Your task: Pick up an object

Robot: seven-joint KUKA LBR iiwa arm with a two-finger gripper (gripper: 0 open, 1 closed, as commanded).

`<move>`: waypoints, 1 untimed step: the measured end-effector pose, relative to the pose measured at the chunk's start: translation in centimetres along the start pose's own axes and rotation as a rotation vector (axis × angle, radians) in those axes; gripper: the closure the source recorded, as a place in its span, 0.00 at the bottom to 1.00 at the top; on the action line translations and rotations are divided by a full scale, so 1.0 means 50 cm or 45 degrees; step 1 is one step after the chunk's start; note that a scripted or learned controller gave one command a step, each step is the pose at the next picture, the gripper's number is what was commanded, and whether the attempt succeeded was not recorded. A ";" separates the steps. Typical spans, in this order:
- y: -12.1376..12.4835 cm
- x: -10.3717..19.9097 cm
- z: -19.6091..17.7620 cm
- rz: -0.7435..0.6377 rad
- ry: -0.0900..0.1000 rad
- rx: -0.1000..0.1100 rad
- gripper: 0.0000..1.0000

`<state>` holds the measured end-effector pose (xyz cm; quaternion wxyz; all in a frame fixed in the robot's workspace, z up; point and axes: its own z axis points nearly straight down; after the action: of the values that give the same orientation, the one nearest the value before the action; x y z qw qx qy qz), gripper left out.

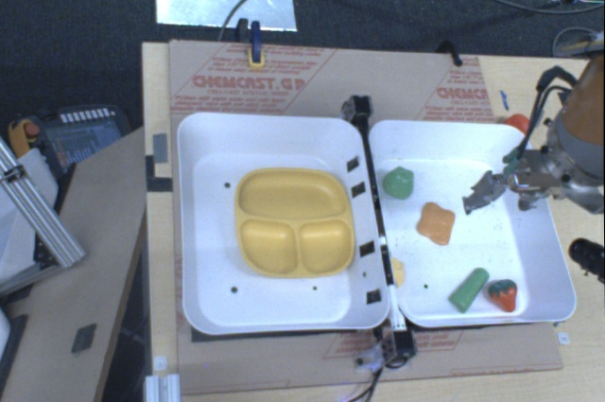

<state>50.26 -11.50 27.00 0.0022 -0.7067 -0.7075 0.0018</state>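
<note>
The right bin (pixel 539 244) holds several small toy foods. A green rounded piece (pixel 398 183) lies near its left wall. An orange piece (pixel 436 222) sits in the middle. A green cylinder (pixel 468 289) and a red strawberry (pixel 503 294) lie side by side near the front edge. A small pale yellow piece (pixel 398 272) rests against the divider. My gripper (pixel 475 198) hangs over the right bin, just right of and slightly above the orange piece, pointing left and down. I see nothing held in it.
A yellow divided plate (pixel 291 220) lies in the left bin (pixel 203 201). The arm (pixel 577 154) comes in over the right bin's right wall. A black divider (pixel 371 211) with clips runs between the bins. Cardboard (pixel 312 78) lies under both.
</note>
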 end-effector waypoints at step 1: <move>0.003 0.000 -0.007 -0.002 -0.002 -0.010 0.00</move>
<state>50.41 -11.49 27.37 -0.0012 -0.7061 -0.7081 -0.0006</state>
